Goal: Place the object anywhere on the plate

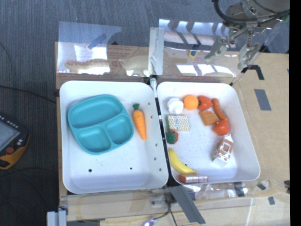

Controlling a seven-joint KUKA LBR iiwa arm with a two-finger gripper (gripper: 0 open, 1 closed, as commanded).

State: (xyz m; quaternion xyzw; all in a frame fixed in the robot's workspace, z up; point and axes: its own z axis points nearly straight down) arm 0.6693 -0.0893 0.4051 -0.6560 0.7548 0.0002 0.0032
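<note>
1. The gripper [233,51] hangs at the 1 o'clock corner of the scene, past the far rim of the right bin [244,121], its two fingers spread apart with nothing between them.
2. A carrot [139,121] lies in the left bin [113,173], just beside the 3 o'clock edge of the teal plate [99,123], leafy end toward 12 o'clock; it is not on the plate.
3. The plate, split into three compartments, sits in the left bin toward 10 o'clock.
4. In the right bin, an orange [190,101] lies near 12 o'clock, with a white round item [175,106] just beside it at its 9 o'clock.
5. A banana [178,162] rests toward the bin's 7 o'clock corner.
6. A small carton [223,149] stands tilted near the bin's 4 o'clock side, with a tomato [222,126] at its 12 o'clock.
7. Both bins sit side by side on the tabletop [273,126].
</note>
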